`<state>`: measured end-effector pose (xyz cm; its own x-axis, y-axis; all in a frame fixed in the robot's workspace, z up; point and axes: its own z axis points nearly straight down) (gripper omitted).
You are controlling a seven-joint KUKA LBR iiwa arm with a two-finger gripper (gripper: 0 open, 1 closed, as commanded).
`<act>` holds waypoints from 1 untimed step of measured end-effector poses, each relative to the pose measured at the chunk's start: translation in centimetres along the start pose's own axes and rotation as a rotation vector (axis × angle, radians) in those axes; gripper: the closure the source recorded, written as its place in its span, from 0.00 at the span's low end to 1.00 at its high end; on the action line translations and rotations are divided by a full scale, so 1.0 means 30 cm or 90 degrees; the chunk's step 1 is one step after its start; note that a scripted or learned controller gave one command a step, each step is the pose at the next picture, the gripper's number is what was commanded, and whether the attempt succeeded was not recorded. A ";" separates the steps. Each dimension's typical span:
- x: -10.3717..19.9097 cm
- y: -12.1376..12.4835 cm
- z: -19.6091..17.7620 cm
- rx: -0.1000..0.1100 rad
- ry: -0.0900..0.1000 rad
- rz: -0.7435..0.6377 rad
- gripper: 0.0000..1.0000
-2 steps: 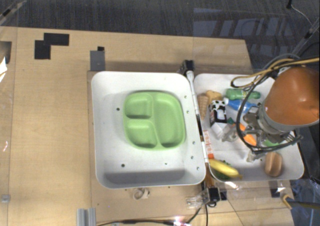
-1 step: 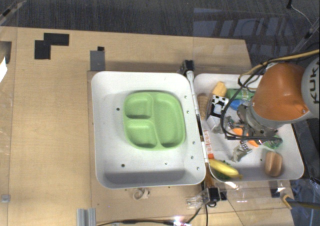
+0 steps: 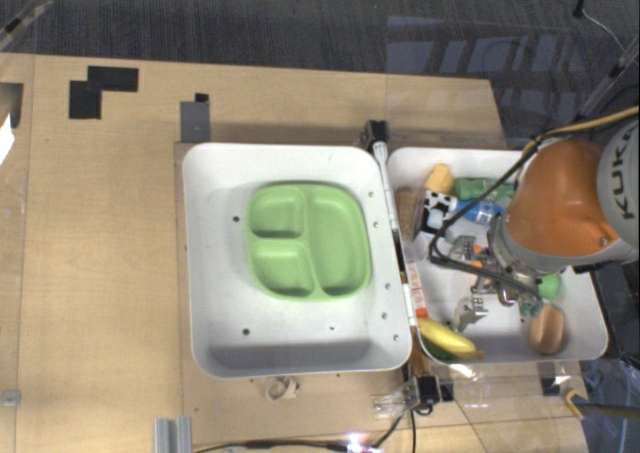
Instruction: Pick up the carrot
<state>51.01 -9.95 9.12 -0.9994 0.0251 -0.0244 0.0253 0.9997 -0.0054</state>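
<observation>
Right bin (image 3: 597, 339): carrot (image 3: 478, 263) near gripper (image 3: 467, 317), apart.

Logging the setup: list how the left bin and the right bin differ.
The left bin holds one green divided plate; the right bin holds several small items, a banana among them. The arm hangs over the right bin, not the left bin. Both are shallow and white.

So that's 2 white bins: the left bin (image 3: 215, 241) has 1 green divided plate (image 3: 305, 241), and the right bin (image 3: 590, 336) has 1 banana (image 3: 447, 340), 1 brown bread roll (image 3: 546, 329) and some half-hidden bits I can't count.
</observation>
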 end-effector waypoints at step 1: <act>-0.197 -0.207 0.011 -0.001 0.004 0.066 0.00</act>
<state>56.78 -16.31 8.97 -0.9916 0.1282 -0.0187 0.1282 0.9917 -0.0010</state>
